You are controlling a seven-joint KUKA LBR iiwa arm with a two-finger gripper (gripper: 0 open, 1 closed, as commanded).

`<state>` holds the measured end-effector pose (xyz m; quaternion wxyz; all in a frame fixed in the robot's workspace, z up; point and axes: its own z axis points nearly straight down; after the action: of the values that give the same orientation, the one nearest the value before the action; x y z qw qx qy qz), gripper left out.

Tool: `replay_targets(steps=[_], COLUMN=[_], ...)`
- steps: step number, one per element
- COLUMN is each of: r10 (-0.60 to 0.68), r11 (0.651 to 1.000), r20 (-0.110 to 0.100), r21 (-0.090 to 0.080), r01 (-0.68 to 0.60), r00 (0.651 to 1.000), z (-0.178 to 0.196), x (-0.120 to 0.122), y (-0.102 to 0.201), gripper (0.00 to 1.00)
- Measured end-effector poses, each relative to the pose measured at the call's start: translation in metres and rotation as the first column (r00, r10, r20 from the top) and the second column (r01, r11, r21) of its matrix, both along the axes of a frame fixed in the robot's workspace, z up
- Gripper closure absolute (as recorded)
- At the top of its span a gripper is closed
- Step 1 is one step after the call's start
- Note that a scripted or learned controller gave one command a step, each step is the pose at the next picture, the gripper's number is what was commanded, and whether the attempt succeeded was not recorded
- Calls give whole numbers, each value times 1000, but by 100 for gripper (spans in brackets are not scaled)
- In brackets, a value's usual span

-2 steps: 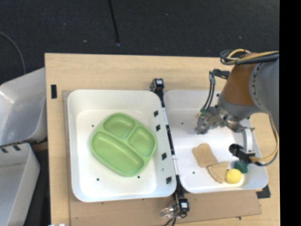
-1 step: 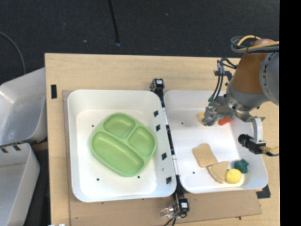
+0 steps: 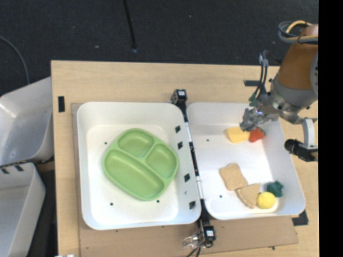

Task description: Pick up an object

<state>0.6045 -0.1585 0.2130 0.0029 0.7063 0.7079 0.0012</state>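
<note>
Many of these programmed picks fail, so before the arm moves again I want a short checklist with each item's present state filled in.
1. Pincer over the right bin: ok.
2. Pincer near a target, between the yellow block and the red piece: ok.
3. An object seen between its fingers: cannot tell.
4. One target singled out: not ok, yellow block and red piece touch.
5. Other items apart from the pincer, tan slices, yellow ball: ok.
6. Green tray out of the way in the left bin: ok.
</note>
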Motion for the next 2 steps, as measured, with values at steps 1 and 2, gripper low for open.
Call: replay_targets(steps=[1, 2], r10=[1, 3], r11=[1000, 1000], r20=[1, -5], r21=[0, 3], r01=[-1, -3], r00=[1000, 1000], z=[56, 49], x=[7, -16], y=[7, 58], gripper=[100, 100])
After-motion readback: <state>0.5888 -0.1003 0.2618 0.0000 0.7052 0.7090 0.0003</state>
